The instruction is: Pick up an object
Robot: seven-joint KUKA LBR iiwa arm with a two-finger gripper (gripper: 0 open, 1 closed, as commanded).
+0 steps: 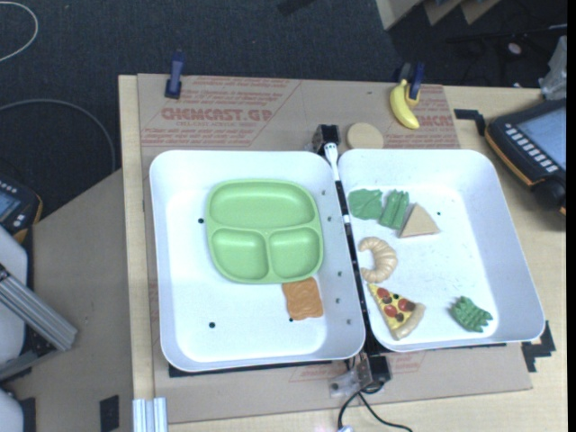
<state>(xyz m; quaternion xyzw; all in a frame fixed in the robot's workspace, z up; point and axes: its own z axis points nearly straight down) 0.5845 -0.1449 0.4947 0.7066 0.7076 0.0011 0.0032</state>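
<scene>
Two white bins on the worktop (450, 394), left bin (180, 331) with one green tray (264, 229) and one orange piece (304, 299), right bin (504, 241) with six food toys, croissant (379, 257) near pizza slice (396, 310), one banana (404, 107) outside, jaws' state cannot be told.

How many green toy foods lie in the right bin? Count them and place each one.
3. A leafy piece near the bin's top left, a ridged piece touching its right side, and a small leafy piece near the bottom right corner. None seem hidden.

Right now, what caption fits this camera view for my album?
Green divided plate and orange toast in the left bin; pizza slice, croissant and greens in the right bin; banana on the bench.
</scene>
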